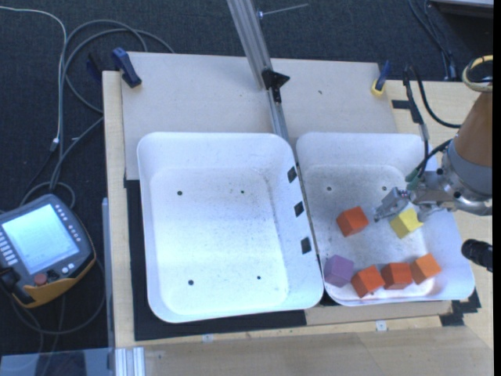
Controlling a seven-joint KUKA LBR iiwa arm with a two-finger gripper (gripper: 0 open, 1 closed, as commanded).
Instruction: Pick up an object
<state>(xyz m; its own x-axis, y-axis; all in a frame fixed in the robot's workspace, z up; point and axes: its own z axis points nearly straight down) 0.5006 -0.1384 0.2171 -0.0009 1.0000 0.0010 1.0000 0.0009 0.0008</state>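
my gripper (398, 203) hangs low over the right bin (344, 151), reaching in from the right edge, with my wrist just behind it. whether it is released or clenched i cannot tell from this angle; the metal tip blurs into the bin floor. candidate objects all lie in the right bin: a yellow cube (406, 223) just below and beside the gripper tip, looking close to or touching it; an orange cube (352, 220) a little to the left, standing alone on open floor; and along the near rim a row made of a purple cube (339, 270), a red-orange cube (366, 280), a second red-orange cube (397, 275) and an orange cube at the row's end (426, 267), packed near one another. judgement: the step in hand is settling on a target and lining up above it. nothing reads as held. the yellow cube is nearest, but it sits partly under my own hardware, so a descent risks nudging it aside rather than straddling it; i would centre over it first and turn to meet flat faces. the lone orange cube looks the cleaner pick, with free room on both sides. the row by the rim looks poor: neighbours and the bin wall crowd the approach. left bin (211, 225) not needed for this.
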